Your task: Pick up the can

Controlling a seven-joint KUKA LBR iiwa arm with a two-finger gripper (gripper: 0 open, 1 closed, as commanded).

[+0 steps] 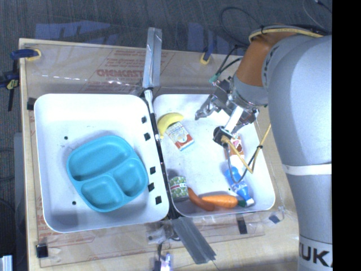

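- Camera view, nearest edge of the right bin (265, 203): carrot (217, 200) lying crosswise along the near wall, one end just beside the target.
- Just behind that, in the near-left corner: can (178, 188), small and green-labelled, close against the divider between the bins and touching or nearly touching the carrot; upright or tipped, hard to tell.
- Toward the right wall: blue bottle (236, 182), well apart from the can and no obstacle.
- Across the divider in the left bin (48, 117): blue divided plate (107, 173), not part of this job.
- Mid-bin: small carton (181, 137), with a banana (169, 120) touching it on the far side.
- Farther back and to the right: gripper (208, 124), jaws apart with nothing between them, hovering over the far half of the right bin, well apart from the can.
- Judged step: approach, not yet begun in earnest.
- To do it well: travel toward the near-left corner, passing over the carton rather than through it.
- Line the jaws up along the divider rather than across it, since the wall leaves little room on that side.
- Keep the carrot's tip outside the closing gap, or risk pinching both.
- Descend straight down over the can's middle, close only once level with its body, then lift vertically.
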